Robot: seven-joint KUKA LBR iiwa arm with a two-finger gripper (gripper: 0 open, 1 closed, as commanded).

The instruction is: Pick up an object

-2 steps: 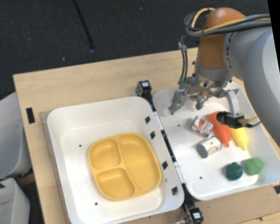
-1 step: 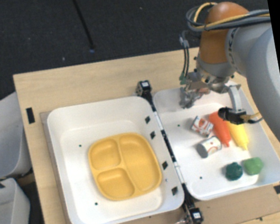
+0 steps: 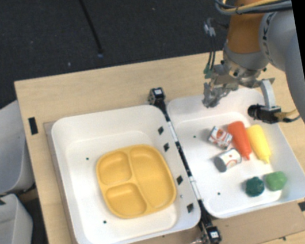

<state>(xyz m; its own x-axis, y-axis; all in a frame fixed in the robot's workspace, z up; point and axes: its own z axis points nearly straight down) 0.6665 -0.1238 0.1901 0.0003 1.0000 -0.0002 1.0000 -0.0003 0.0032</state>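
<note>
The grey arm (image 3: 276, 26) reaches in from the right, its tool (image 3: 211, 97) apparently pointing downward, orange band above.

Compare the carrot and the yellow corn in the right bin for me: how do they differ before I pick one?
The carrot is orange and tapers toward its lower end; the corn is yellow and stays about as thick along its length. The carrot sits nearer the bin's middle, beside the small cans; the corn lies on its outer side, toward the bin's right wall. Both lie flat, side by side, pointing the same way.

Yellow divided tray (image 3: 135, 181) in the left white bin (image 3: 66, 163) on wooden bench (image 3: 88, 86).
</note>
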